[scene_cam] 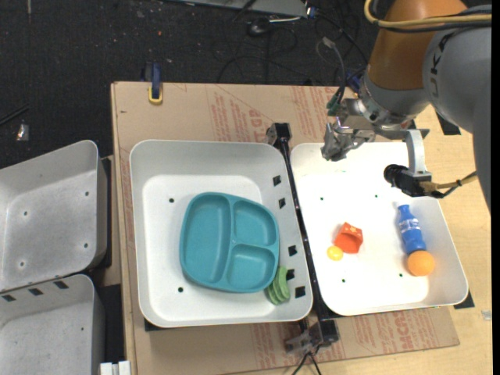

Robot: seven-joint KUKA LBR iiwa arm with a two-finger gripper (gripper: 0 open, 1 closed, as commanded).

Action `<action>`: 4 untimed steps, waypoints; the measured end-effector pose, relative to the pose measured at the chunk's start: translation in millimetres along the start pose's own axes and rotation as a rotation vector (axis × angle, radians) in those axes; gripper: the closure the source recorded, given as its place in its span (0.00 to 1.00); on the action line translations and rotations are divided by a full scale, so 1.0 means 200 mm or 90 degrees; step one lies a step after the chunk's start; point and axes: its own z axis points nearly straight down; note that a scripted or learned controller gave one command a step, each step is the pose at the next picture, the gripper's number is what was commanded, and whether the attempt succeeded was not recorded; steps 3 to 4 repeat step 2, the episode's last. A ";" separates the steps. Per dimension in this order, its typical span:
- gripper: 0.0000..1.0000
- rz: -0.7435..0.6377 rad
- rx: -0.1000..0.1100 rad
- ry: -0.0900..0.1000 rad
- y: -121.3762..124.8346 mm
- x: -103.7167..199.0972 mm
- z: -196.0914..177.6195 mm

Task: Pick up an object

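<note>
Inside the right bin (375, 287) lie a bottle (408, 229) and orange ball (420, 263); claw (337, 145) state unclear.

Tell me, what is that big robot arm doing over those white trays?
The arm's gripper hangs over the far corner of the right bin, with nothing seen in it. It is supposed to pick something up. In that bin lie a small orange-red block, a little yellow piece, a blue bottle and an orange ball. The left bin holds a teal divided plate with a green thing at its edge. Nothing has been picked up yet.
</note>
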 end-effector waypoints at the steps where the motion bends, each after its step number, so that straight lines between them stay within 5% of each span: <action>1: 1.00 -0.001 0.000 0.000 -0.02 0.31 -0.01; 2: 1.00 -0.001 0.000 0.000 -0.03 0.62 0.04; 4: 1.00 -0.001 0.000 0.000 -0.03 0.62 0.04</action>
